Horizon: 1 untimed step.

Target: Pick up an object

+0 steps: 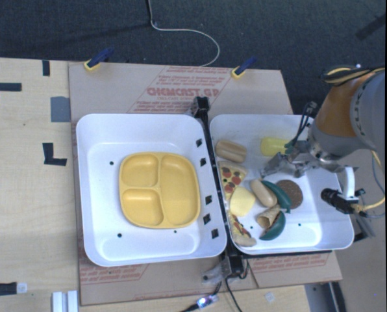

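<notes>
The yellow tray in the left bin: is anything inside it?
Nothing lies in the yellow tray; its three compartments are bare. It covers the left bin floor beneath, so that part is hidden.

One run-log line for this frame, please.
arm: over right bin | gripper: among toy food, beside yellow piece | held: nothing seen | left bin: yellow divided plate

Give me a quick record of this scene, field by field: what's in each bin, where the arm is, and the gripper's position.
left bin: holds a yellow divided plate
right bin: holds toy food, including a hot dog bun, pizza slice, yellow piece, brown round patty and green pod
arm: reaches in from the right, over the right bin
gripper: low over the right bin, between the yellow piece and the patty
held object: none seen between the fingers
</notes>
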Motion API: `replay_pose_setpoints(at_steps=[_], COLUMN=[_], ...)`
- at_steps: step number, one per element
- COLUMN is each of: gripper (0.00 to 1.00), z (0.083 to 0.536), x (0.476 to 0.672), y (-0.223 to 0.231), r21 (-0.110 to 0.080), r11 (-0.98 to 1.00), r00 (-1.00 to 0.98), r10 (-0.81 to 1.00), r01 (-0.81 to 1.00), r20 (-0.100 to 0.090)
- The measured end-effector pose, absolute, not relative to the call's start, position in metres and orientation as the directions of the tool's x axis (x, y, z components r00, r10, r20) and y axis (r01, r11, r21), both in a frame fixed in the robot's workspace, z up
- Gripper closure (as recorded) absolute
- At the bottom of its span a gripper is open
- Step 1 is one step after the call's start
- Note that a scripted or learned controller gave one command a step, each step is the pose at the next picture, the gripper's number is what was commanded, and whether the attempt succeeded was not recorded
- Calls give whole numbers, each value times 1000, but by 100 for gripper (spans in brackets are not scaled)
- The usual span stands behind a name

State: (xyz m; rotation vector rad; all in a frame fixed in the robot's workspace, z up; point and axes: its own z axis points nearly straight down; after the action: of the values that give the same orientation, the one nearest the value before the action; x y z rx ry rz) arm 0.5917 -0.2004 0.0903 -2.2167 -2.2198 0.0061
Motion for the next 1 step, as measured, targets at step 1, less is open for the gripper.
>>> replay_pose_setpoints(at_steps=[1], gripper=[0], z=[85], x=[592], y=[-200], r21=[-1], r11=[2], r00=[-2], r10=[1000], r01=[1000], r20=[-1])
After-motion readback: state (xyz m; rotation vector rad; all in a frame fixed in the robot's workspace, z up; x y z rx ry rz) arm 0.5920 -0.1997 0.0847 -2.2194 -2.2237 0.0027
